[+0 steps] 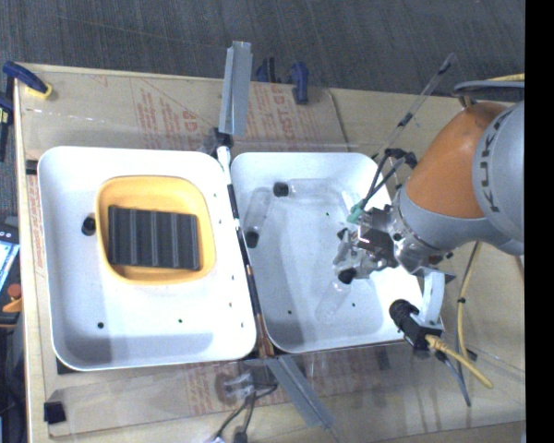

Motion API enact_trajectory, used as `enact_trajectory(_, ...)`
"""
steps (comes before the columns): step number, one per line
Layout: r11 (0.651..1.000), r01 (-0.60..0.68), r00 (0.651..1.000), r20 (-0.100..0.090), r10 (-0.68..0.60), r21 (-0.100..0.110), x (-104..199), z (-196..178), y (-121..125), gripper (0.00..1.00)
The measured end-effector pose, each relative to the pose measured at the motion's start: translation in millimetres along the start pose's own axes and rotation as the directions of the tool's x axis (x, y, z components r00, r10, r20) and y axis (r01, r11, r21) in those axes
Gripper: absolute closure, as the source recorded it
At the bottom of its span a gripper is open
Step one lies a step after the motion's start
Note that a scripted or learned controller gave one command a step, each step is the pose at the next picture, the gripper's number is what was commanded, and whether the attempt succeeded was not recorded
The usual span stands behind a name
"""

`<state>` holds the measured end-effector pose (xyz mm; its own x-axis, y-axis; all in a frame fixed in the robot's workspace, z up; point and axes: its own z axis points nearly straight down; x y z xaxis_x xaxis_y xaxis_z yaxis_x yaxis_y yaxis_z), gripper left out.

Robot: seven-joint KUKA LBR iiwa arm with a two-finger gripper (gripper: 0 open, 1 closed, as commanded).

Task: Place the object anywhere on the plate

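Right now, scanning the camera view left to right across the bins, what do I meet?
Left bin → yellow plate with dark ridged insert → divider between bins → right bin → gripper → arm's orange band.

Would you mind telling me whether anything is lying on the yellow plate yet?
Yes: a dark ribbed block lies flat on the yellow plate, inside the left bin.

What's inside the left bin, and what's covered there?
The left bin holds a yellow plate with a dark ribbed block on it. The plate's centre under the block is hidden.
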<state>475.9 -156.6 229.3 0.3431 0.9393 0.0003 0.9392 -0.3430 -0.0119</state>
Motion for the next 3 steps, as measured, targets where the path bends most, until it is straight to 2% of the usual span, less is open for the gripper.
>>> enact_trajectory(1, 0.963, 0.27, 0.963, 0.004, -0.27, -0.011, 59.0, -36.1, -8.9, 1.0)
enact_trajectory(2, 0.867, 0.498, 0.867, 0.006, -0.498, -0.011, 129.5, -64.3, 29.1, 1.0)
enact_trajectory(3, 0.682, 0.731, 0.682, 0.006, -0.731, -0.003, 196.7, 6.1, 54.5, 1.0)
